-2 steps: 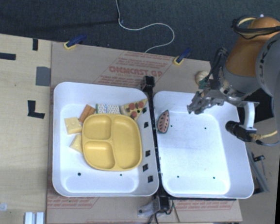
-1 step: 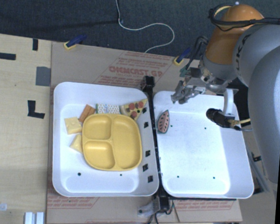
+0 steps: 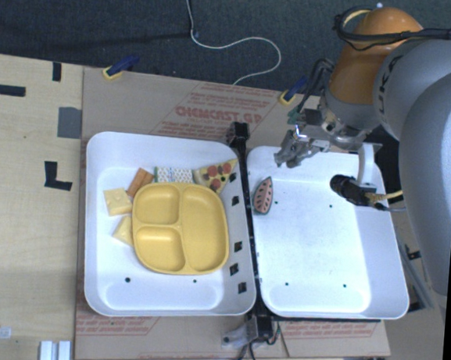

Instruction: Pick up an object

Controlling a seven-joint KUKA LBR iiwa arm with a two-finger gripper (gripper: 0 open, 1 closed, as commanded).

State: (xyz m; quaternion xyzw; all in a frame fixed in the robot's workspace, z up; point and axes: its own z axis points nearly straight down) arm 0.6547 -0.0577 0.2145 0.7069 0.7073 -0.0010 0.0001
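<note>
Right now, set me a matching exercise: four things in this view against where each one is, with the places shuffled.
Things:
1. plate
2. oval piece
3. pincer
4. white cable

Places:
a. above the right bin's far edge
b. on the dark floor at the top of the view
c. middle of the left bin
d. in the right bin, by its left wall

Pairs: 1-c, 2-d, 3-a, 4-b.

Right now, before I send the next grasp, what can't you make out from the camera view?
1. The small pieces behind the yellow plate, left bin: partly covered by the plate, too small to identify in the camera view.
2. The oval object by the right bin's left wall: too small to identify.
3. The right bin's far edge: hidden under the gripper.
</note>
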